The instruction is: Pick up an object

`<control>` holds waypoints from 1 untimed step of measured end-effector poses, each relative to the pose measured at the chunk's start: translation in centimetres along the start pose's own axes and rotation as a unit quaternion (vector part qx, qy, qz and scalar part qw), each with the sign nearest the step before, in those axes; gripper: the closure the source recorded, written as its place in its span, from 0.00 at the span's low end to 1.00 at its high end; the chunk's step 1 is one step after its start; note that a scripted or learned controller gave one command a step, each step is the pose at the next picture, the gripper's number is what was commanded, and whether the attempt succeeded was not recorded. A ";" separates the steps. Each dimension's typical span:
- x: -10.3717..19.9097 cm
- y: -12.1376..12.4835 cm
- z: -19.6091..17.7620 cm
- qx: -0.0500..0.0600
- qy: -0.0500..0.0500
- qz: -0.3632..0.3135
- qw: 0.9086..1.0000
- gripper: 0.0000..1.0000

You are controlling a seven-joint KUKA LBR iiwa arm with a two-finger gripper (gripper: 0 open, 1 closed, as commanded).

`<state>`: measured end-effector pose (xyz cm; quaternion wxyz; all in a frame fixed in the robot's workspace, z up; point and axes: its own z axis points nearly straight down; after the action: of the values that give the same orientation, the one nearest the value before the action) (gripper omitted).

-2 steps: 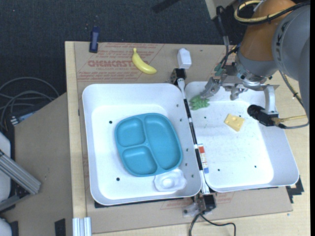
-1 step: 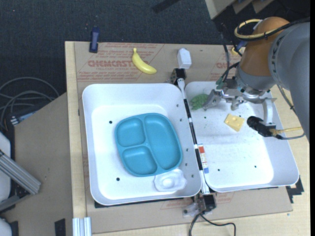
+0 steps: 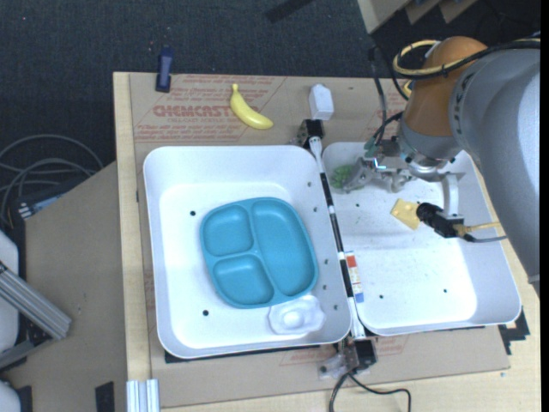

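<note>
**A:** Start at the gripper [image 3: 383, 168] — is it open, and has it got anything?

**B:** I can't tell. It sits low in the far left part of the right bin [image 3: 412, 292], but the wrist hardware and cabling hide how wide it stands. Nothing is visibly held, so I wouldn't call it a grasp.

**A:** What is closest to it?

**B:** A small green piece [image 3: 343, 176], just to its left and tucked into the bin's corner by the divider. Whether they touch is unclear. On the other side, slightly nearer the camera, lies a yellow block [image 3: 405, 212], apart from the gripper.

**A:** So why is the arm there?

**B:** My guess is it's going for the green piece — that would explain the tool being low and pressed towards the corner. The two walls leave little room there, so a miss looks quite possible.

**A:** And further out?

**B:** The left bin [image 3: 156, 172] holds a blue divided plate [image 3: 257, 251] lying flat, with a pale clear cup [image 3: 295, 318] at its near edge. A banana [image 3: 250, 111] lies on the bench [image 3: 137, 256] behind the bins, outside both and well away from the arm, so I don't think it's the target.
</note>
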<state>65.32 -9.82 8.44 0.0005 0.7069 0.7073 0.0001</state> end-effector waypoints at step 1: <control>-0.6 -3.1 0.0 0.001 0.000 0.001 1.000 0.00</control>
<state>62.20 -10.44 8.47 -0.0007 0.7073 0.7069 -0.0004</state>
